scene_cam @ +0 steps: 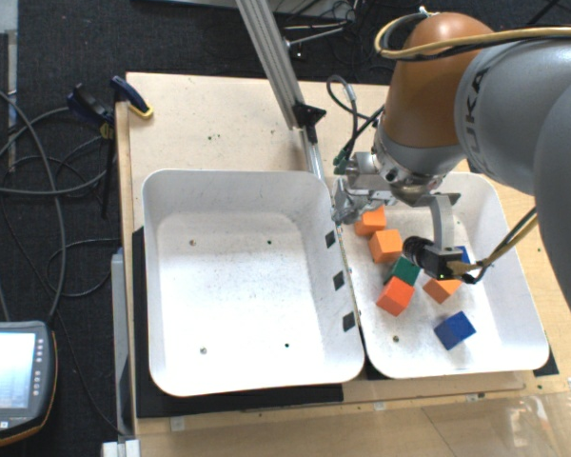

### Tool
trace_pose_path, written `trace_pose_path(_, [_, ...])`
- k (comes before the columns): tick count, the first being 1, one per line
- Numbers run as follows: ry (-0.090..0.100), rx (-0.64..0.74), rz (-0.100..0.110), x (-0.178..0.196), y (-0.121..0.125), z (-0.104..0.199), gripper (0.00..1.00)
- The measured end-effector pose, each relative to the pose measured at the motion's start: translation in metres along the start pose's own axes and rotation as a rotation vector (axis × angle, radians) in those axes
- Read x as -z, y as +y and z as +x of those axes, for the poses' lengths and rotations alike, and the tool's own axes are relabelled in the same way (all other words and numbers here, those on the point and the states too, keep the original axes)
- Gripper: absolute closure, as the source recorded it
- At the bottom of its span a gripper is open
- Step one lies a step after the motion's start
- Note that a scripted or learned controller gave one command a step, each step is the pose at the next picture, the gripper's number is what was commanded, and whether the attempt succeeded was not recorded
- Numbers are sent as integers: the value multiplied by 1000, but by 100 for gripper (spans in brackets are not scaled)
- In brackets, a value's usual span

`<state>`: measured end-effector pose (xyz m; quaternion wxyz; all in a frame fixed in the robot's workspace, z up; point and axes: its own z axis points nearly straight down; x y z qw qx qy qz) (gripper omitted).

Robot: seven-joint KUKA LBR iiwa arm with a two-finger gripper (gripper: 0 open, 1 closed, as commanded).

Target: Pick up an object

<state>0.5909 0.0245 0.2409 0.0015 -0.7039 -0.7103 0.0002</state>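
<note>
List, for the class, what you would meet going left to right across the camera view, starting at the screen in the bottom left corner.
Handheld screen → blue and yellow clamp → left white bin → right white bin, which holds the coloured blocks, the blue block lying farthest right among the clearly visible ones.

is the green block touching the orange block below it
Touching: the camera view shows the green block overlapping the orange block with no gap.
</note>
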Motion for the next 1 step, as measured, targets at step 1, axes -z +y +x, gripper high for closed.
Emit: trace_pose_path(1, [0,0,-3,6,-5,52,100])
